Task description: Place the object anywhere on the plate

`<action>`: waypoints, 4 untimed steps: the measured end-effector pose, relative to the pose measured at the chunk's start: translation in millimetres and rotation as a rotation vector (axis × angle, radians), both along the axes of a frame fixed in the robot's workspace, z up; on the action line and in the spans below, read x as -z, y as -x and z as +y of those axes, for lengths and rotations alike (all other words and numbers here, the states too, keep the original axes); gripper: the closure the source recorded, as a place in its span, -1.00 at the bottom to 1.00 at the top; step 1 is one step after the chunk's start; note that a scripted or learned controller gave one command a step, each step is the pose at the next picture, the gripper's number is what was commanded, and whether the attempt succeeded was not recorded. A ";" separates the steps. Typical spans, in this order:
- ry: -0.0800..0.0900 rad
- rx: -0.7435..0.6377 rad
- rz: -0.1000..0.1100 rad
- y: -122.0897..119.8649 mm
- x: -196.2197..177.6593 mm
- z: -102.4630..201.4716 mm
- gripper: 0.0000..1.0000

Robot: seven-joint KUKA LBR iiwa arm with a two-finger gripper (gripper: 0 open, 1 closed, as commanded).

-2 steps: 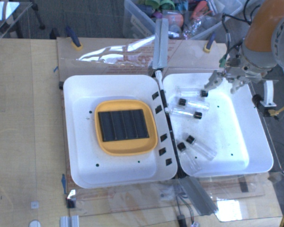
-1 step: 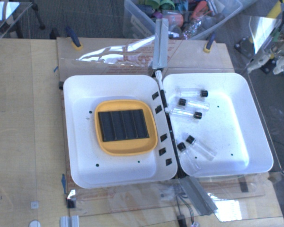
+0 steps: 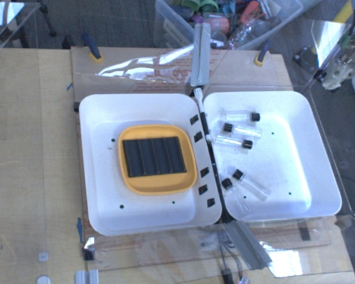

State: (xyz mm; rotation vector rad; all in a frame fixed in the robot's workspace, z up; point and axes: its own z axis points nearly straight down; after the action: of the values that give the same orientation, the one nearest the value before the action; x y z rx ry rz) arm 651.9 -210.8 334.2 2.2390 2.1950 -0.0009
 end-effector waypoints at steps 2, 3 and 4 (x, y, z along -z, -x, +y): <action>-0.005 -0.279 0.004 129.9 182.9 10.4 1.00; -0.005 -0.279 0.004 130.0 182.7 9.9 -1.00; 0.001 -0.721 0.000 148.7 59.4 -13.7 -1.00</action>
State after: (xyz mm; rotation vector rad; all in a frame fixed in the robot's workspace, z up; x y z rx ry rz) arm 503.2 -224.5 274.8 1.3202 2.8435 0.0010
